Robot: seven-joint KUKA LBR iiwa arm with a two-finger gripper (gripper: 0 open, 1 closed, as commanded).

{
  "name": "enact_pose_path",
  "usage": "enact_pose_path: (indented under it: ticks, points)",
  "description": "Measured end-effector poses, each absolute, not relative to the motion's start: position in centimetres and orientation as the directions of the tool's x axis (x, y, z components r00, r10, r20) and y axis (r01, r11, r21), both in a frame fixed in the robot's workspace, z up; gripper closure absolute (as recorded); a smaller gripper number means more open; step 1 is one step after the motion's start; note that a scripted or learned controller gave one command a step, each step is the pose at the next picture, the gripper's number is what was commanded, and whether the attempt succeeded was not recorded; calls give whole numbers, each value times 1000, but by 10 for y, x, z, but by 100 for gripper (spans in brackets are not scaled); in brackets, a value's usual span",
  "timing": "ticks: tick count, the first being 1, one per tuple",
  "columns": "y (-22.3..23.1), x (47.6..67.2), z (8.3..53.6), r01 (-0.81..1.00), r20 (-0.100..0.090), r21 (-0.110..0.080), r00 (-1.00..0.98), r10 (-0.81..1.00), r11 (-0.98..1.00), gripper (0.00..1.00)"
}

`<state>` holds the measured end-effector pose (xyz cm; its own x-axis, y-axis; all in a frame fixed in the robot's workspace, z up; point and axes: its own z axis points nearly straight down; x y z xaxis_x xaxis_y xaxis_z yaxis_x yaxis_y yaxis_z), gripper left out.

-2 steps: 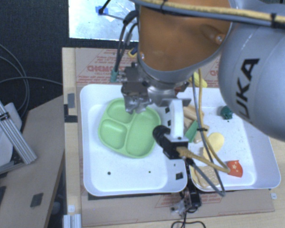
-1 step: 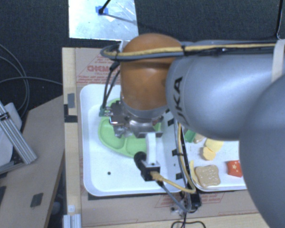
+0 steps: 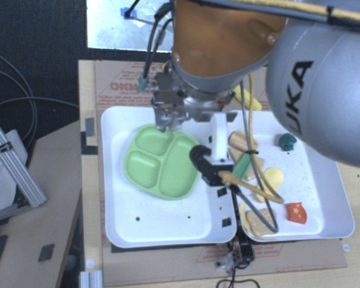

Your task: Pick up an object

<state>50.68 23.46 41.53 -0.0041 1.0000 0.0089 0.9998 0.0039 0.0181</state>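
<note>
A light green divided plate (image 3: 161,164) lies in the left bin (image 3: 162,230), tilted slightly toward the middle wall. My gripper (image 3: 167,125) hangs over the plate's far rim, very close to it or touching it. The large grey and orange arm hides much of the back of both bins. Nothing is seen held in the gripper.
The right bin (image 3: 333,203) holds a small teal item (image 3: 286,141), a red piece with a star (image 3: 296,213), a yellow piece (image 3: 275,176), a tan piece (image 3: 242,141), a beige item (image 3: 258,222) and a yellow shape (image 3: 251,99) at the back. Cables hang over the middle wall.
</note>
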Motion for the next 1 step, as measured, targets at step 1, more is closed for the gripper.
enact_pose_path:
  ticks: [1]
  points:
    - [234, 484, 280, 1000, -5, -12, -1, 1000, 1, 100]
